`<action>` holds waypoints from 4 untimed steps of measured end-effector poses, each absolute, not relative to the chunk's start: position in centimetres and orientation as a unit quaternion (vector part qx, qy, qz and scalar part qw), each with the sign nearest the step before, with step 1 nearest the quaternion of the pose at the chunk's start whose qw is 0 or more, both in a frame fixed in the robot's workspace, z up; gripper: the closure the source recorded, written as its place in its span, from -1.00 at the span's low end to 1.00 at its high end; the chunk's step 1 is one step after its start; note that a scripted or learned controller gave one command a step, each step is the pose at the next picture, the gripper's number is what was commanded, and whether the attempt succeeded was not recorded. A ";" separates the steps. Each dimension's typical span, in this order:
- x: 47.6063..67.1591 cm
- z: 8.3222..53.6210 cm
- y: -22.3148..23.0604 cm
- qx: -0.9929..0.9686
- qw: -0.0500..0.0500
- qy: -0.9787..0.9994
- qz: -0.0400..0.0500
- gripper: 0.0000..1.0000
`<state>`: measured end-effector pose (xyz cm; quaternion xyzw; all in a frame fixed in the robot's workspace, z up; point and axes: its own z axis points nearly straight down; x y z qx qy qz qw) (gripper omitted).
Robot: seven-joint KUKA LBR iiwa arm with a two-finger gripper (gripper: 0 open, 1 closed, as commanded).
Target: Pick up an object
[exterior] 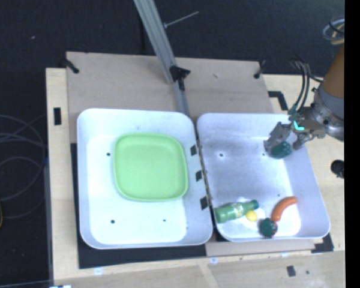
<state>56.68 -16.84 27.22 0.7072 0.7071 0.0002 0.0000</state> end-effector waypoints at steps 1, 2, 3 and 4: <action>56.7 27.2 -16.8 0.707 0.000 0.707 0.000 -1.00; 57.0 23.0 -16.7 0.707 -0.001 0.707 -0.001 -1.00; 57.2 18.6 -17.2 0.707 -0.001 0.707 -0.001 -1.00; 57.8 14.1 -16.9 0.707 -0.001 0.707 -0.001 -1.00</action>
